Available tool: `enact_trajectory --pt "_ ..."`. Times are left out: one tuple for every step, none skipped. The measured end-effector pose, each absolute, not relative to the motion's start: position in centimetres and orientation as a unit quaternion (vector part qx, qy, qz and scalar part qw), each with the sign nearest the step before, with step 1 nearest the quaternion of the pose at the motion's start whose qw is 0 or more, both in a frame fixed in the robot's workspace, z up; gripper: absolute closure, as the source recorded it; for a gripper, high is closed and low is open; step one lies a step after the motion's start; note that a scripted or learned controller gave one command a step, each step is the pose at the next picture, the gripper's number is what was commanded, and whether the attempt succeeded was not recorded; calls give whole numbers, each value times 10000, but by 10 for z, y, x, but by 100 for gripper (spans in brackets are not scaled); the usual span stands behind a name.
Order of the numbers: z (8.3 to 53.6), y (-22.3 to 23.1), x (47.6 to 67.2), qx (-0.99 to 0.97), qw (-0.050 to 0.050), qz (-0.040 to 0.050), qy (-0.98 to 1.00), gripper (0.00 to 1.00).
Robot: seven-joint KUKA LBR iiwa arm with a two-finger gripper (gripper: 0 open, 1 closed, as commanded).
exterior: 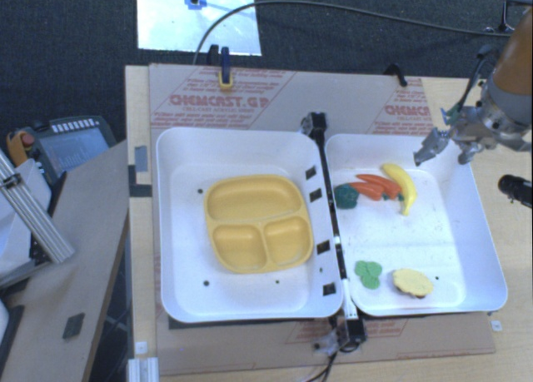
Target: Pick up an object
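Note:
In the right bin (466, 230) lie a yellow banana (402, 185), an orange carrot (375, 186), a dark green broccoli piece (346, 196), a light green leafy piece (368, 273) and a yellow-brown sandwich-like piece (413, 283). My gripper (447, 148) hangs over the bin's far right corner, above and to the right of the banana. Its two fingers are spread apart with nothing between them.
The left bin (179, 205) holds a yellow three-compartment tray (256, 222). A black divider with clips (325, 205) runs between the bins. A control pendant (71, 146) and a metal rail (33, 214) sit off the bench to the left.

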State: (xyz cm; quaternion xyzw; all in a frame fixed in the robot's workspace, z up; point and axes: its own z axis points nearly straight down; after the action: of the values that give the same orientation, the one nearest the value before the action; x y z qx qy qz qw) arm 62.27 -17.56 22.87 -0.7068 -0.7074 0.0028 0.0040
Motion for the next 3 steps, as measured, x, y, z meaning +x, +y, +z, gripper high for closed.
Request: enact_trajectory --pt "235 -175 625 -7059 -6 -3 -7083 0" --pt "175 -173 618 -7066 15 10 -7076 0" --pt "131 -171 611 -7067 7 5 -7075 0"
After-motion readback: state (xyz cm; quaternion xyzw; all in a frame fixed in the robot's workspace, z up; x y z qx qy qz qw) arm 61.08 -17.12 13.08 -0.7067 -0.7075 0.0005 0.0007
